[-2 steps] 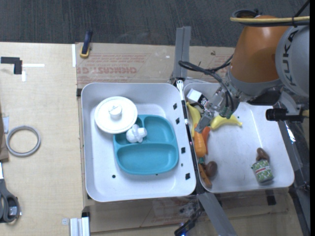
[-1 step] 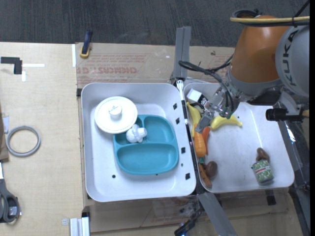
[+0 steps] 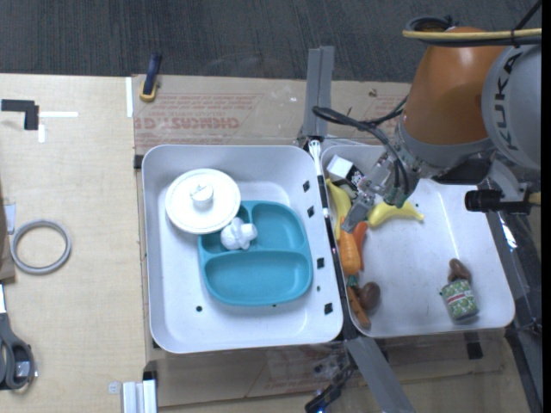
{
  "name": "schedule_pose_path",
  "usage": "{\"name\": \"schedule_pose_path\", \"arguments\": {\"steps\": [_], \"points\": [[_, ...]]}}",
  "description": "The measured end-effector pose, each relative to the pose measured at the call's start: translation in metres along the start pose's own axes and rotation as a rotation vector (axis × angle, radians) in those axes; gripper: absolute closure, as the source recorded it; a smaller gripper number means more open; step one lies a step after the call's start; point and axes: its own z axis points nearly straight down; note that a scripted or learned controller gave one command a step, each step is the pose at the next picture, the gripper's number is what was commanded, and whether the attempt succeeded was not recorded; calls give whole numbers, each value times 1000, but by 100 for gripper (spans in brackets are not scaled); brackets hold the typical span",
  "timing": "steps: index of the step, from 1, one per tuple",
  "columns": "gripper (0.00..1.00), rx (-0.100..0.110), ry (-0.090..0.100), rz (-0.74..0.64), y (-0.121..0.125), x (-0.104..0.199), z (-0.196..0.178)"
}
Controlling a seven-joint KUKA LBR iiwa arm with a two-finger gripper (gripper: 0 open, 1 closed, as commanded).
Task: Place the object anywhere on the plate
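A teal divided plate (image 3: 258, 274) lies in the left bin (image 3: 159, 256). A small white lumpy object (image 3: 238, 234) rests on the plate's upper left part, next to a white round lid (image 3: 202, 200) that overlaps the plate's corner. My gripper (image 3: 360, 206) hangs low over the left side of the right bin (image 3: 482, 317). It sits just above a yellow banana (image 3: 338, 200) and an orange carrot (image 3: 349, 249), with a second banana (image 3: 399, 215) beside it. I see nothing clearly between its fingers.
The right bin also holds a brown piece (image 3: 368, 295) near the carrot, a green-and-white can (image 3: 460, 300) with a brown item (image 3: 459, 270) above it, and a white box (image 3: 340, 169). A tape roll (image 3: 39, 246) and scissors (image 3: 13, 361) lie on the bench at the left.
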Motion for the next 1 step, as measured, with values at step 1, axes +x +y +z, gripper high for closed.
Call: {"name": "schedule_pose_path", "arguments": {"steps": [1], "points": [[0,0,0,0,0,0,0]]}}
